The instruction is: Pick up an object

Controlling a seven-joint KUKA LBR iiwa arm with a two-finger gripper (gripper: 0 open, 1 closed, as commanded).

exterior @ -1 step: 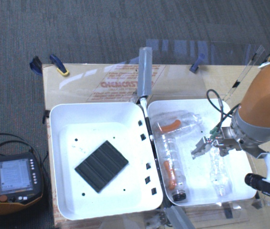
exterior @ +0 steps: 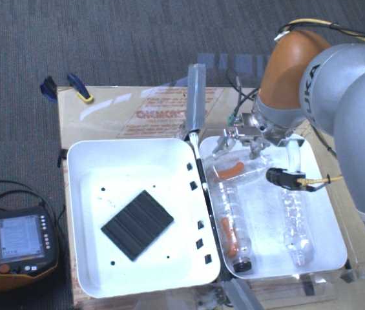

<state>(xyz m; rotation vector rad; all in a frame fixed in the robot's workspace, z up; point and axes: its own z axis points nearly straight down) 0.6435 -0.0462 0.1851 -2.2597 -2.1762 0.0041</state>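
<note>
Arm poised over the far end of the right bin, nothing in its grip yet.

The gripper (exterior: 241, 142) hangs above the far left corner of the right bin (exterior: 337, 237), its two metal fingers spread apart with nothing between them. Just under it lies a small orange sausage-shaped piece (exterior: 229, 170). A clear plastic bottle (exterior: 234, 228) runs along the bin's left wall toward the near edge, and a second clear bottle (exterior: 296, 228) lies nearer the right wall. A black ribbed pad (exterior: 137, 225) sits in the middle of the left bin (exterior: 82, 173). I'd judge the orange piece the likeliest target, but it is slim and rounded, so closing fingers could squirt it aside; a slight drift would strike the bottle or the wall between the bins.
</note>
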